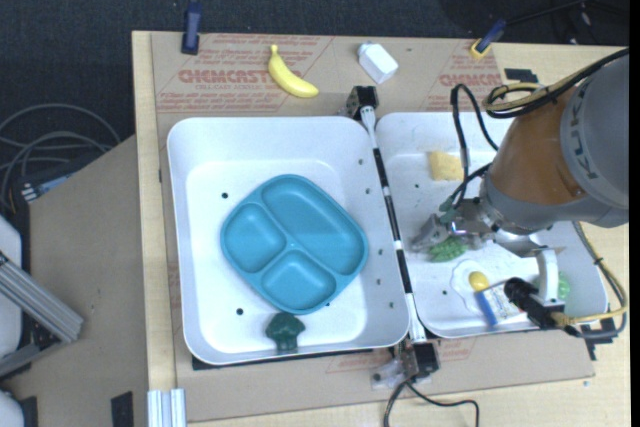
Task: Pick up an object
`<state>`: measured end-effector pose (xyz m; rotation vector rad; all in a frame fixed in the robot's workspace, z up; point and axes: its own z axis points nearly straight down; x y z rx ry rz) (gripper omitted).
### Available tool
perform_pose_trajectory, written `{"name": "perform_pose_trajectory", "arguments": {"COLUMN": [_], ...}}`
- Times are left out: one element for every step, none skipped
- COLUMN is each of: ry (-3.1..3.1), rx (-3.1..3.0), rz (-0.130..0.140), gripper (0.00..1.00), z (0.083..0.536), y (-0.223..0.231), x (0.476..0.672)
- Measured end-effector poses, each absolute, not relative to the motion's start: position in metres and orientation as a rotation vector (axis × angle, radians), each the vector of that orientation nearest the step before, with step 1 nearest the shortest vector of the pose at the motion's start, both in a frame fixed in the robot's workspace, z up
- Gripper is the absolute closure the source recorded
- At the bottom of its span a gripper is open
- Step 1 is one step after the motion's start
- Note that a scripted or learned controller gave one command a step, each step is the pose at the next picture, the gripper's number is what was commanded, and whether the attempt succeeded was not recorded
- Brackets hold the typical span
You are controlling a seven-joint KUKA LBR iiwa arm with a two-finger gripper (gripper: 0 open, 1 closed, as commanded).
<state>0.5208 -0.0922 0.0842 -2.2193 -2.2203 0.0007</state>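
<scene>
Two shallow white bins are set side by side on the bench. In the left bin (190, 155) a blue divided plate (292, 241) lies flat near the middle, and a small dark green object (284, 329) rests against the near wall. On the bench beyond the bins, a yellow banana (289, 75) and a small white block (378, 62) are seen, well out of the working area.

The right bin (420, 140) is entered by the arm (555, 160) from the right, its bulk covering much of the bin's middle. The gripper (437, 233) is lowered to the bin floor at the left side, close to the dividing wall. Just beside its tip a small green object (446, 251) lies on the floor; this is judged the likeliest target, since the tip is aimed right at it. Whether the jaws are apart or together cannot be told, as they are seen as a grey blur, so no hold can be claimed.

Other candidates are scattered in the same bin: a pale yellow block (444, 165) toward the far side, a white and yellow fried-egg-like piece (474, 279) nearer, and a blue and white item (490, 303) beside it. Their close spacing near the gripper is judged a risk of nudging a neighbour.
</scene>
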Motion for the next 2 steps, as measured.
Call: {"name": "perform_pose_trajectory", "arguments": {"ry": [-2.223, -2.219], "rx": [-2.223, -2.220], "rz": [-0.001, 0.001], "gripper": [0.00, 0.00], "z": [0.085, 0.084], "y": [-0.112, -0.099], "x": [0.556, 0.504]}}
